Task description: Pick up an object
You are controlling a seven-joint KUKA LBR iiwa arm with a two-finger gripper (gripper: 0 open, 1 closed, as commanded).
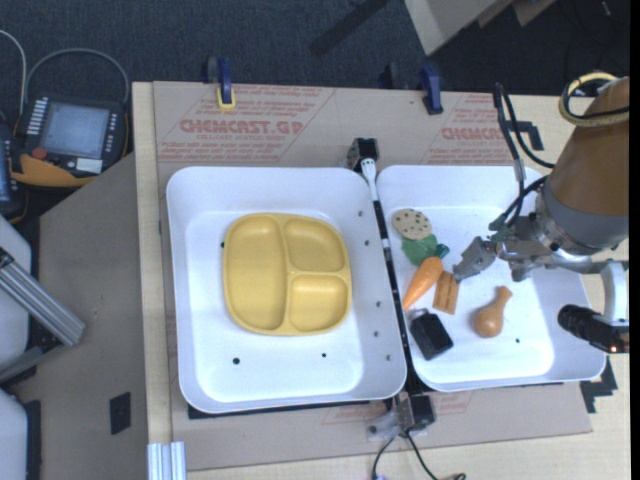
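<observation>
Two-finger gripper (478, 260) hovers above the small brown rectangular block (446, 293), fingers spread wide and empty; pick not yet made

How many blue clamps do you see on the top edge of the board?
2. One blue clamp is above the left bin, and the other blue clamp is above the right bin. The arm may hide more at the right.
</observation>
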